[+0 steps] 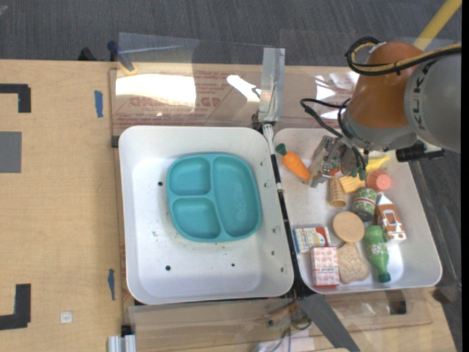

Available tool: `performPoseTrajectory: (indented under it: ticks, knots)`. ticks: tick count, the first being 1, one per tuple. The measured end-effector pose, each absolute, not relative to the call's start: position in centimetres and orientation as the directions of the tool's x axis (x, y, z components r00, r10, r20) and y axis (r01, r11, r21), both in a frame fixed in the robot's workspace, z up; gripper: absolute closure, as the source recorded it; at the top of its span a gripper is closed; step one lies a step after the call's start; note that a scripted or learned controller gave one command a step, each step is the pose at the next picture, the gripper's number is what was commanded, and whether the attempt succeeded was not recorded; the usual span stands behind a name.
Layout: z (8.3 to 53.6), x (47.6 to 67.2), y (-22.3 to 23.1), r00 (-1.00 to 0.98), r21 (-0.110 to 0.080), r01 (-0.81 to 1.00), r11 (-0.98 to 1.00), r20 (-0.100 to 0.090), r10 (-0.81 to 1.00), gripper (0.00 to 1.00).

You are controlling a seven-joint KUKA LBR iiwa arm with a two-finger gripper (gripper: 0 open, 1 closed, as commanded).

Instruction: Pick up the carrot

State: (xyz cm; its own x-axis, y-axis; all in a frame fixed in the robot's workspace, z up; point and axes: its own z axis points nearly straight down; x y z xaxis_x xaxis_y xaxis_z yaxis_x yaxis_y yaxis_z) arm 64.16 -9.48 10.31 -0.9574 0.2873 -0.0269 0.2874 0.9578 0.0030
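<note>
The carrot (295, 165) is small and orange with a green top, lying at the far left of the right bin (421, 229) near the divider. My gripper (323, 169) hangs just to the carrot's right, fingers pointing down toward the bin floor. Nothing is seen between its fingers, which look slightly parted. The carrot lies apart from them by a small gap.
A teal divided plate (215, 196) sits in the left bin (139, 218). The right bin also holds a green bottle (378, 251), a round cracker (349, 226), a pink box (324, 265), a can (364, 203) and other toy foods packed right of the gripper.
</note>
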Motion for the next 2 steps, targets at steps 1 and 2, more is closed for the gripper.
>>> performPoseTrajectory:
  ticks: [1, 2]
  knots:
    - [18.88, 60.43, -1.23, -0.910, 0.007, 0.415, 0.910, -0.011, 0.415, 1.00]
    - [19.69, 60.45, -1.41, -0.909, 0.006, 0.416, 0.909, -0.013, 0.416, 1.00]
